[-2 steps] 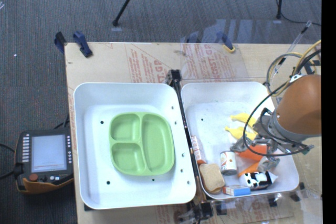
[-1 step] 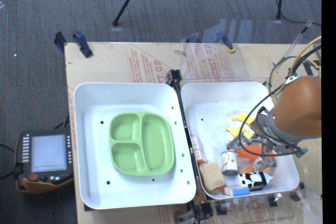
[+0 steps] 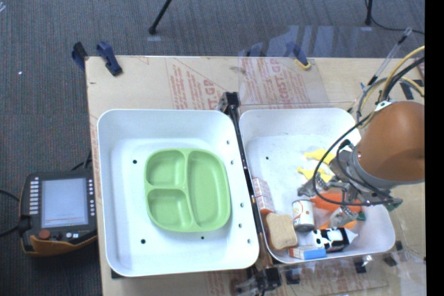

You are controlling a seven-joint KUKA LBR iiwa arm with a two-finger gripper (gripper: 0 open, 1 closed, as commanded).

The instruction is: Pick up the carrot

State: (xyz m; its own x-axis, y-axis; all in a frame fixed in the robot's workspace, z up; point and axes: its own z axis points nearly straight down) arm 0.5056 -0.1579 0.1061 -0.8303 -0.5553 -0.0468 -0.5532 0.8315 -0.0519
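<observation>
Broadly: a cardboard-topped table (image 3: pixel 173 83) on grey carpet, carrying two shallow white bins side by side. Left bin (image 3: pixel 114 149) – holding a pale green divided plate (image 3: pixel 187 188), three compartments, lying flat near the middle. Right bin (image 3: pixel 291 125) – crowded along its near edge and right half. Over that right half, the arm's orange-brown band (image 3: pixel 394 141), with black and yellow cables looping around it. Below the band, the gripper (image 3: pixel 338 199), down low among the clutter; cannot tell how far apart it stands, nor whether anything is caught in it. Directly under and beside it, the carrot (image 3: pixel 331 203), an orange strip lying across the bin floor, partly hidden by the wrist. Just left of the carrot, a small can (image 3: pixel 302 214), upright. Left again, a slice of bread (image 3: pixel 281 230), near the bin's front wall. Yellow pieces (image 3: pixel 313 156) farther back. Off the table at left, on the floor, a handheld control screen (image 3: pixel 61 208). Near the table's back-left corner, two blue clamps (image 3: pixel 107 57).
</observation>
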